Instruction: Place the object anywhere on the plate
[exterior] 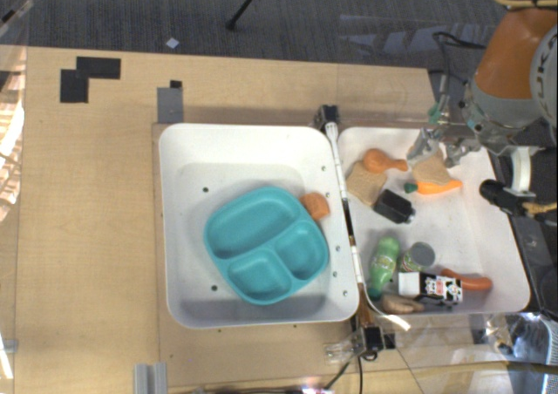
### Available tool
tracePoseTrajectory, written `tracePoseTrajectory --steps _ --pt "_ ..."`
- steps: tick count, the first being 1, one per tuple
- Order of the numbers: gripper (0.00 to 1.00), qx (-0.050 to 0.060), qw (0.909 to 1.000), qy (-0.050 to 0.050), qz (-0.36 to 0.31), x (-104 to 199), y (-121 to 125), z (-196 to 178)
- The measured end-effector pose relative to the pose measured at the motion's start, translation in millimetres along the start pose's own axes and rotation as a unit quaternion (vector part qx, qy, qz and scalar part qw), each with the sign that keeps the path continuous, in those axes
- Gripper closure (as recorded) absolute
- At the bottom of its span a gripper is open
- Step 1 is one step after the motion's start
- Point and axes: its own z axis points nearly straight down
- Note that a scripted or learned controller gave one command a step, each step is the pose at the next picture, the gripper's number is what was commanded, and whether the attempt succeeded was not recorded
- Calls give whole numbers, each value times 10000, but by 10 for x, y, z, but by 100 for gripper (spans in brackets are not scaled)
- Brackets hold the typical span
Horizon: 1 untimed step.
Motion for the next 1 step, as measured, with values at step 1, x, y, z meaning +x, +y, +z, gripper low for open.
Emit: tracePoseTrajectory --steps 1 --pt "0 -3 10000 0 2 -1 1 -2"
